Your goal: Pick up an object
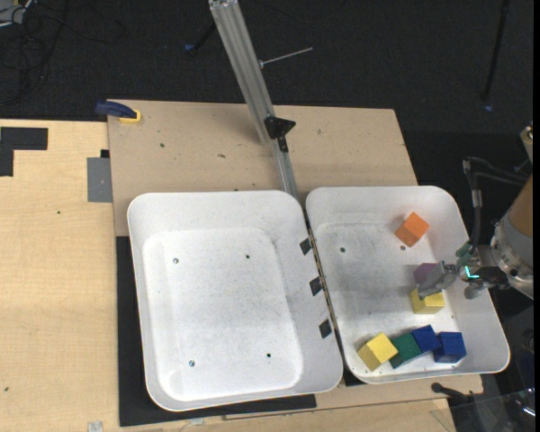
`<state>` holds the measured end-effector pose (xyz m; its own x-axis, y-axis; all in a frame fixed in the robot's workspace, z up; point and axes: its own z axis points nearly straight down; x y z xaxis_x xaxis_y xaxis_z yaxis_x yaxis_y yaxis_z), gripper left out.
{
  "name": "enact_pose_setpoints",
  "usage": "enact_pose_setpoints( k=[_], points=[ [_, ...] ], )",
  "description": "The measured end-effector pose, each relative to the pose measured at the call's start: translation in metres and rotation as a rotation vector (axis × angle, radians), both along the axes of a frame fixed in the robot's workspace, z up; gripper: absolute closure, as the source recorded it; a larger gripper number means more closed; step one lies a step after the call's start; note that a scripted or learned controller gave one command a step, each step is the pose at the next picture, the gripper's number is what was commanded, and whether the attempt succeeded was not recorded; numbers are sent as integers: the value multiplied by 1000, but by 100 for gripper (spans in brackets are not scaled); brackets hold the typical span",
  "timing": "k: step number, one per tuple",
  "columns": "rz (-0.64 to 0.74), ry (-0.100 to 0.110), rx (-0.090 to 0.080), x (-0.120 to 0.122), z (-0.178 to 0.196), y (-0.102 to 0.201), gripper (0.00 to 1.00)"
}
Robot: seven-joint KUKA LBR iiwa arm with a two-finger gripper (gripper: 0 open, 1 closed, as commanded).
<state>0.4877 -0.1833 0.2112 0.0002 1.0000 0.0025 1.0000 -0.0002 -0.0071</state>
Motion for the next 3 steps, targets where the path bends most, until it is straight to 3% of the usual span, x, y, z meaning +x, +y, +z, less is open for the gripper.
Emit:
enact_pose_setpoints(
  k=[1, 3],
  points=[
    [-2, -4, -1, 1, 2, -1, 0],
    [-1, 0, 0, 2, -90, -11, 0]
  ],
)
